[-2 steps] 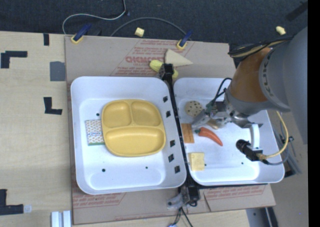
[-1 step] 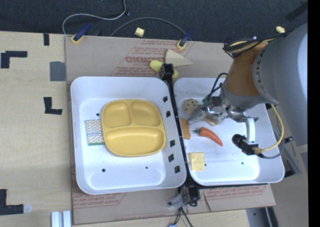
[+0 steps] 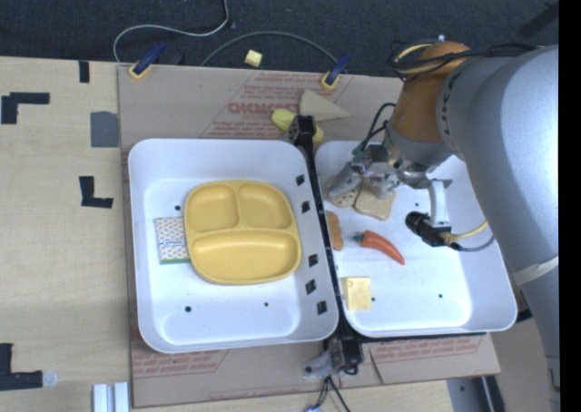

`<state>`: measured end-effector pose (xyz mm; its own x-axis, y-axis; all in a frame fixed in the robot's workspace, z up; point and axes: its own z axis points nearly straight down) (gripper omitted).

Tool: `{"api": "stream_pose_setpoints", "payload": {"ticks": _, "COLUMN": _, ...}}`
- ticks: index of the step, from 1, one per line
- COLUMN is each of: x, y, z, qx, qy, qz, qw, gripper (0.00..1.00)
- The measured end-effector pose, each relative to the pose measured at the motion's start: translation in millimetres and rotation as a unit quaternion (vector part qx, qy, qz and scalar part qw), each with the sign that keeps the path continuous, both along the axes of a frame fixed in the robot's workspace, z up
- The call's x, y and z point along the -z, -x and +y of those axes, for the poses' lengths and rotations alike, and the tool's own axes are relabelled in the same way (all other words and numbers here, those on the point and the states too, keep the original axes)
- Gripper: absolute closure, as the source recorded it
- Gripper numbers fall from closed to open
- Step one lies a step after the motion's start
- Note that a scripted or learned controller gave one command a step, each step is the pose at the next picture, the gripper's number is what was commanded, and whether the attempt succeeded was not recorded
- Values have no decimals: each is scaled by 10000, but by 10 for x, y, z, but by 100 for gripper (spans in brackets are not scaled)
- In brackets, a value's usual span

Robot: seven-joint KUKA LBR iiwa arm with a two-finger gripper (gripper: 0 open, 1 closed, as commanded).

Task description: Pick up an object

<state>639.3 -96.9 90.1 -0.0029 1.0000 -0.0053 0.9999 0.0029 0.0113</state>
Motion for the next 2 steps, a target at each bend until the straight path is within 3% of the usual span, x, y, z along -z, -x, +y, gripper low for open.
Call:
{"api": "stream_pose_setpoints", "payload": {"ticks": 1, "x": -4, "y": -335, "z": -119, "qx": -2, "qy": -14, "qz": 3, "qw": 10000, "gripper": 0}}
{"api": "stream_pose_setpoints", "payload": {"ticks": 2, "x": -15, "y": -208, "z": -489, "qx": 4, "qy": -22, "qz": -22, "qw": 10000, "gripper": 0}}
